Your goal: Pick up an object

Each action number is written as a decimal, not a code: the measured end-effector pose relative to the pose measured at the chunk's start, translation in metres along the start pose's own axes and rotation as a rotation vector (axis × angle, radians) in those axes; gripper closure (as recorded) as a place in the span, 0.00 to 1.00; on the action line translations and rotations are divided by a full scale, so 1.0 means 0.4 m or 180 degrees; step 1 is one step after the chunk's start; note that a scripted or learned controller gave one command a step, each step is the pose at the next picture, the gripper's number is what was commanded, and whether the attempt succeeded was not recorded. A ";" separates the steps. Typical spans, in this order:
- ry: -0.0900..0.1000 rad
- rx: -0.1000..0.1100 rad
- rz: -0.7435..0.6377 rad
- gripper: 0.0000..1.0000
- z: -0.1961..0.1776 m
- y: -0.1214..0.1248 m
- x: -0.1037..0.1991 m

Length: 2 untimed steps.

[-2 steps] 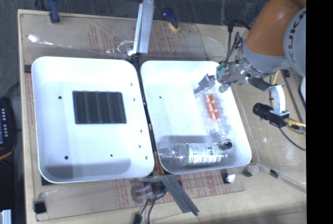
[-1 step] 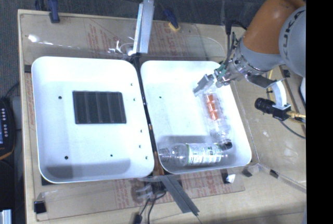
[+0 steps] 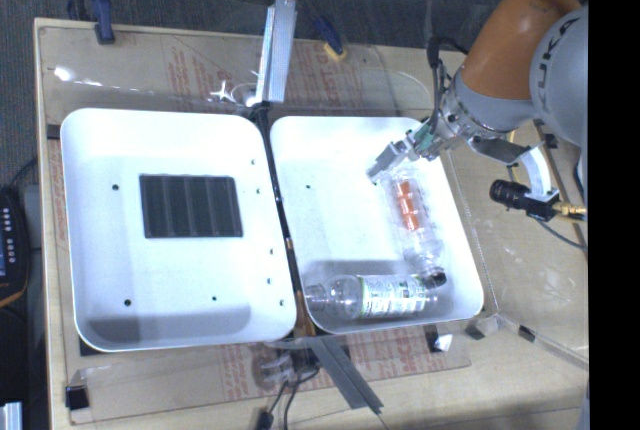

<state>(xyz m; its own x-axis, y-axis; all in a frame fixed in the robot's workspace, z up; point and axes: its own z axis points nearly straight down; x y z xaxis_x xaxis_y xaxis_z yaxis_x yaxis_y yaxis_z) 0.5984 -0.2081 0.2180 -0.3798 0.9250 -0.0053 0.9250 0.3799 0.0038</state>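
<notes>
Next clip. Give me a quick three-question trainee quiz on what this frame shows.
1. True or false: the dark ribbed panel lies in the right bin.
2. How many clear plastic bottles are in the right bin?
3. The hand is above: A) the left bin, B) the right bin, C) the bench.

Key: 1 false, it is in the left bin. 2 two: the orange-label bottle and the bottle lying crosswise. 3 B.

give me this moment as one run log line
gripper: over right bin, above orange-label bottle | second bottle: lying along near wall | left bin: dark grid plate
</notes>
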 end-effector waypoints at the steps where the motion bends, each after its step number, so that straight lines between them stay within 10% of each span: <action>1: 0.0012 0.0011 -0.0060 0.00 0.032 0.051 -0.025; 2: 0.0020 0.0016 -0.0272 0.00 0.107 0.037 -0.014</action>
<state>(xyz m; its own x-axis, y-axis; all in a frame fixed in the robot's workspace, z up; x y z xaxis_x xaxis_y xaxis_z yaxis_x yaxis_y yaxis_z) 0.6146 -0.2077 0.1753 -0.4574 0.8893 0.0008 0.8893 0.4574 -0.0014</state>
